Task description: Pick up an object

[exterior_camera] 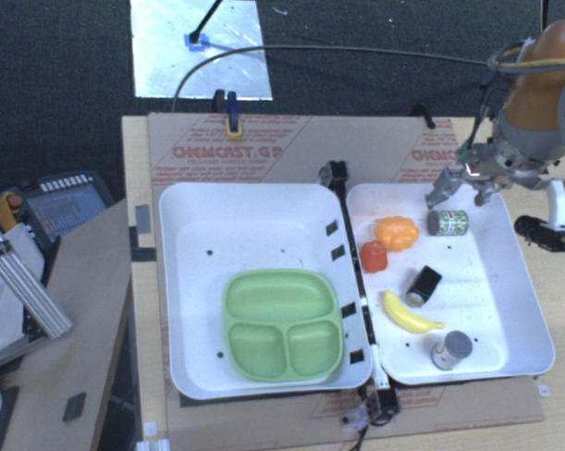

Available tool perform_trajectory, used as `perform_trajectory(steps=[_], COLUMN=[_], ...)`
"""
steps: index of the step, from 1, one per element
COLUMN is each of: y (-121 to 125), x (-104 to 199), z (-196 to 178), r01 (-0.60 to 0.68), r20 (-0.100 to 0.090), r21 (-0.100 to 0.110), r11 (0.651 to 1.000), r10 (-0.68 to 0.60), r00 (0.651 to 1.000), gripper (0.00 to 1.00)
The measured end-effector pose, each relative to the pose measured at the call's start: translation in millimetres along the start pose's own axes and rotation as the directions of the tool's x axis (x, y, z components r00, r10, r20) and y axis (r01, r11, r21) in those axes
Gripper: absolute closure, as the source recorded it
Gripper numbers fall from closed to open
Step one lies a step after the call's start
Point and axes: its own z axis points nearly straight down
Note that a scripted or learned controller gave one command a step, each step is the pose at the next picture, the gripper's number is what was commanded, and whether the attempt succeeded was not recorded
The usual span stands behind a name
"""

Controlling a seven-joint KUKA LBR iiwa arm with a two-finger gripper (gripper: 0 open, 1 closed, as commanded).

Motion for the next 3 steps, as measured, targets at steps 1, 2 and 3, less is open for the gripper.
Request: perform_trajectory(steps=[1, 2, 3], y=[-2, -4, -4], x=[-8, 0, -1], z=[46, 93, 83], r01=[-0.002, -0.001, -0.001], r20=[0.001, 0.001, 0.002], r21=[-0.001, 0.006, 0.005], r11=[1.000, 1.000, 1.000], r10=[0.002, 0.001, 0.001], r00=[1.000, 1.000, 1.000], gripper=[0.00, 0.00, 1.00])
